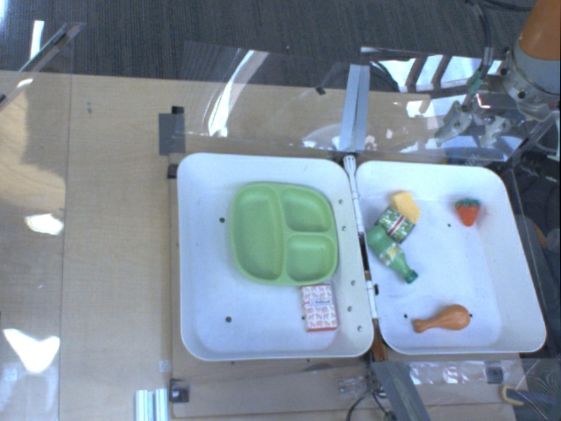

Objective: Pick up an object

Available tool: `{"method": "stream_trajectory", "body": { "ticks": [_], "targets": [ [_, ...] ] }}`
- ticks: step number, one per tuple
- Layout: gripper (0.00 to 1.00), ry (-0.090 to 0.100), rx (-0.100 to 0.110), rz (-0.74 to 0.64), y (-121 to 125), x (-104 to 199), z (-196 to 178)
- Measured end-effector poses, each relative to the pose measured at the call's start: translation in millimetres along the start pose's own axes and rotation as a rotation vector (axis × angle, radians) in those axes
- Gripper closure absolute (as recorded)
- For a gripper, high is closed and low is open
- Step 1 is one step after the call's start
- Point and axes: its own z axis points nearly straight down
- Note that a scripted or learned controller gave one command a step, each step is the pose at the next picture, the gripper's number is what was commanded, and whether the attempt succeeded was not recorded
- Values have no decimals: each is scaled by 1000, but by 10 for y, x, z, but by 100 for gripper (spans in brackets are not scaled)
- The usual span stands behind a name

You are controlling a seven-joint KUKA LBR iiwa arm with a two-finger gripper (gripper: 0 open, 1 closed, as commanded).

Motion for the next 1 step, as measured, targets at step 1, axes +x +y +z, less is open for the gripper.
{"method": "stream_trajectory", "body": {
  "ticks": [1],
  "targets": [
    [0, 1, 2, -143, -219, -273, 1421]
  ]
}}
